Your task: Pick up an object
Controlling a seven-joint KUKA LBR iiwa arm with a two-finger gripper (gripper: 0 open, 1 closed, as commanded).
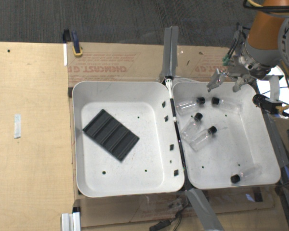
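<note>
A black ribbed rectangular pad (111, 134) lies at a slant in the left bin (86, 177). Several clear plastic bottles with black caps lie in the right bin (260, 143): two near its far edge (187, 106) (227, 103), two at its left middle (190, 127) (200, 138), and one at the near right corner (246, 173). My gripper (226, 83) hangs above the far edge of the right bin, open, its fingers spread with nothing between them. It sits just beyond the bottle with the cap at the far middle.
A grey divider bar (169, 52) runs between the bins at the back. Brown cardboard (115, 66) lies behind the bins, with a blue-and-yellow clamp (74, 44) at its left. A bare wooden benchtop (29, 129) stretches left. Cables (272, 105) hang by the right bin's rim.
</note>
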